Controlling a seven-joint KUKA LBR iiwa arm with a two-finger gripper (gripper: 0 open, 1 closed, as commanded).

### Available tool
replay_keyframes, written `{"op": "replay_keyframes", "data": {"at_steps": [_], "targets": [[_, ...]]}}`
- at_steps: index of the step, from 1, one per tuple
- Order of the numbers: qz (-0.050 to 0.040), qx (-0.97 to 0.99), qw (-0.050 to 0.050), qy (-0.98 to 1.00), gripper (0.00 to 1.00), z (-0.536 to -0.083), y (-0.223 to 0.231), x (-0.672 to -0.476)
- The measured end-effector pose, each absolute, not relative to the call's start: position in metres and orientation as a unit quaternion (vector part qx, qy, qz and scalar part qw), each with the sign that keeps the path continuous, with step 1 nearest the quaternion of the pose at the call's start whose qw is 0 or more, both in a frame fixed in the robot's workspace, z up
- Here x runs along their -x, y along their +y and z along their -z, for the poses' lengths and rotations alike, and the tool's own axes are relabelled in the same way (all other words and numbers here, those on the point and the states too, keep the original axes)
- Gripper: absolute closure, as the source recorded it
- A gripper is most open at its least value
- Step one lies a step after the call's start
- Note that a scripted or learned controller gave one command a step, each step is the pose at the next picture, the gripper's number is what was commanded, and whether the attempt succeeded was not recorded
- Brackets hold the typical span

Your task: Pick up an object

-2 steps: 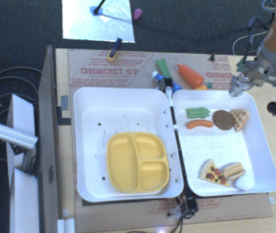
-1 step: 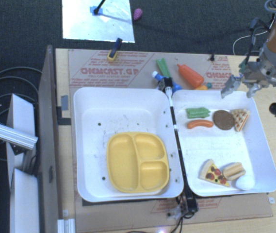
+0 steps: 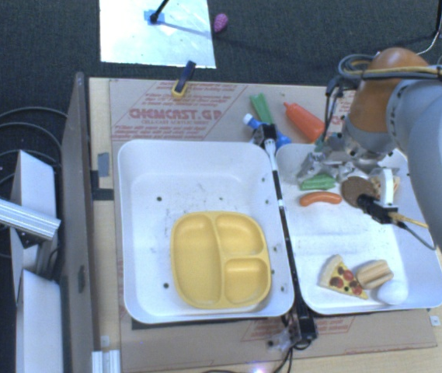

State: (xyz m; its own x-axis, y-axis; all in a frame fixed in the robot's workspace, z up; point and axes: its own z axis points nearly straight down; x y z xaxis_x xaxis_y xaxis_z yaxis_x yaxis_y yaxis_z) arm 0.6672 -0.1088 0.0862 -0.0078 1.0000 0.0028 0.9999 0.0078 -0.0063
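My gripper (image 3: 323,164) hangs low over the back left corner of the right bin (image 3: 314,282). Just below it lies a green pea-pod-like piece (image 3: 318,183), and a red-orange sausage (image 3: 320,199) lies in front of that. A brown round cookie (image 3: 354,189) sits right of them, partly under the wrist. Near the front of that bin are a pizza slice (image 3: 341,277), a bread roll (image 3: 374,272) and a white egg (image 3: 392,291). No object is visibly between the fingers.
The left bin (image 3: 147,208) holds a yellow divided plate (image 3: 221,259). Behind the bins on the bench lie a green stick (image 3: 260,107), an orange carrot (image 3: 304,121) and a blue piece (image 3: 281,139). The grey arm covers the right bin's far right side.
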Motion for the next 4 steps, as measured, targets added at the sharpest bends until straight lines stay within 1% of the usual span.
{"op": "replay_keyframes", "data": {"at_steps": [1,2,3,4], "targets": [[0.0009,0.705,-0.001,-0.709,0.00,-0.085,-0.095,-0.669],[0.0025,0.705,-0.003,-0.710,1.00,-0.098,-0.096,-0.671],[-0.0007,0.709,-0.002,-0.705,1.00,-0.085,-0.179,-0.652],[0.0034,0.707,-0.007,-0.707,1.00,-0.206,-0.189,-0.641]]}}
